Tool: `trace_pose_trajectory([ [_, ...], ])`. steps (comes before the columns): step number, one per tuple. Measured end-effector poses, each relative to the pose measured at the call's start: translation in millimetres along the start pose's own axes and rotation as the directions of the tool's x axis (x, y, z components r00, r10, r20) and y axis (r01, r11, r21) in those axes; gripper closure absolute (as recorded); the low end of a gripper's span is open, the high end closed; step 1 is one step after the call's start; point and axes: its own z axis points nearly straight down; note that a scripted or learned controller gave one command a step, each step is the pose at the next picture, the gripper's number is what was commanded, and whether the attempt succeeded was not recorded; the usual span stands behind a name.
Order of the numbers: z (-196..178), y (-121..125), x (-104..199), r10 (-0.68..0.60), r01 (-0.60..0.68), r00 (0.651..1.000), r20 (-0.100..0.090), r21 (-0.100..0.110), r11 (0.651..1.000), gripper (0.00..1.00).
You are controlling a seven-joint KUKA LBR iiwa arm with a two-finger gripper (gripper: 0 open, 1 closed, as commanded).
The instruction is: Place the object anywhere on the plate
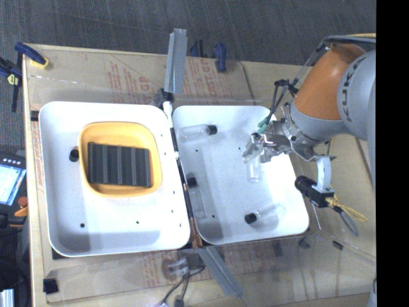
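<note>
Over the right bin, the gripper pinches a clear vial, hanging upright; the yellow plate lies toward nine o'clock in the left bin.

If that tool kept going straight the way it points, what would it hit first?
The tool points down into the right bin. It would probably first meet the clear vial just beneath it, though depth is hard to judge.
</note>
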Motion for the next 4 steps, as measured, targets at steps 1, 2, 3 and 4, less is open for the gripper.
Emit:
trace_pose_trajectory([
  [1, 18, -21, 60, -0.186, 0.186, 0.982, -0.004, 0.006, 0.982, 1.00],
  [2, 6, 14, 126, -0.266, 0.266, 0.964, -0.003, 0.002, 0.964, 1.00],
  [3, 21, 56, 168, -0.390, 0.390, 0.921, -0.003, 0.002, 0.921, 1.00],
  [4, 7, 34, 225, -0.548, 0.548, 0.837, -0.004, 0.004, 0.837, 1.00],
])
